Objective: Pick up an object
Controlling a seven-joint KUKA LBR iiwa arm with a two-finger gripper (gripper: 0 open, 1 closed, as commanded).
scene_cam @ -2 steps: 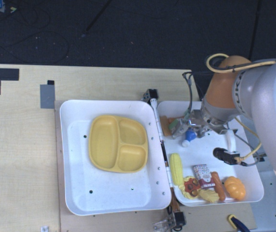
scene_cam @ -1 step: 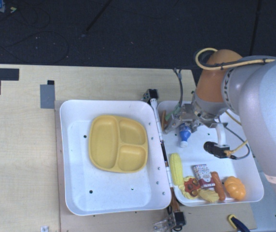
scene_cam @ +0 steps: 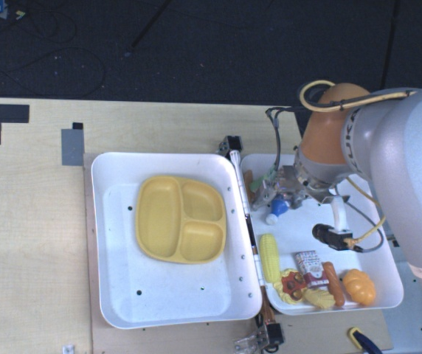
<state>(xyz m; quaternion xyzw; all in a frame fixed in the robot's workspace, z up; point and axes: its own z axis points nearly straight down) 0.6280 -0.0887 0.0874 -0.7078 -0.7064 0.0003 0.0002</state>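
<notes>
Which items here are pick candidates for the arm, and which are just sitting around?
Candidates, right bin: corn cob, small carton, sausage, orange fruit, blue piece near the gripper.

Lying about: yellow divided plate in left bin.

1. We count two shallow white plastic bins (scene_cam: 115, 301).
2. We count one yellow three-compartment plastic plate (scene_cam: 180, 218).
3. We count one yellow toy corn cob (scene_cam: 269, 257), one orange toy sausage (scene_cam: 333, 282), one small blue bottle (scene_cam: 277, 209).

We see the gripper (scene_cam: 279, 195) low at the right bin's (scene_cam: 388, 290) far-left corner, by a blue object (scene_cam: 277, 210).
</notes>
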